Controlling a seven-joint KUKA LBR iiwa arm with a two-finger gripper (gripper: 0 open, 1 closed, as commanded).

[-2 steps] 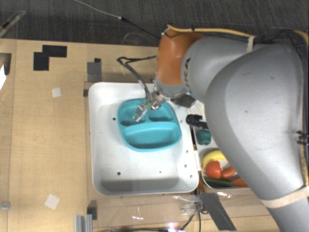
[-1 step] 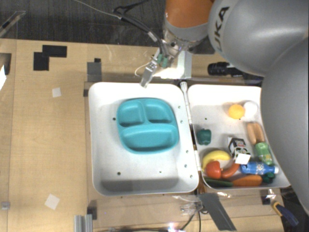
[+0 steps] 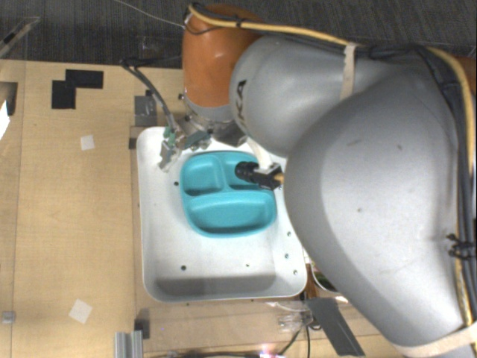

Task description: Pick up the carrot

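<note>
My gripper (image 3: 173, 146) hangs over the far left corner of the white bin (image 3: 160, 245), just beyond the far left edge of a teal divided plate (image 3: 223, 207) that lies in the bin. Nothing can be made out in the gripper. The orange band (image 3: 209, 58) of the wrist stands right above it. The big grey arm (image 3: 365, 170) covers the whole right side of the view and hides whatever lies beneath it, including the plate's right edge.
The teal plate has two small far compartments and one long near compartment. The bin's near half is bare white floor. To the left lies a wooden bench top (image 3: 67, 200) with black markers (image 3: 74, 86) and small paper squares (image 3: 80, 310).
</note>
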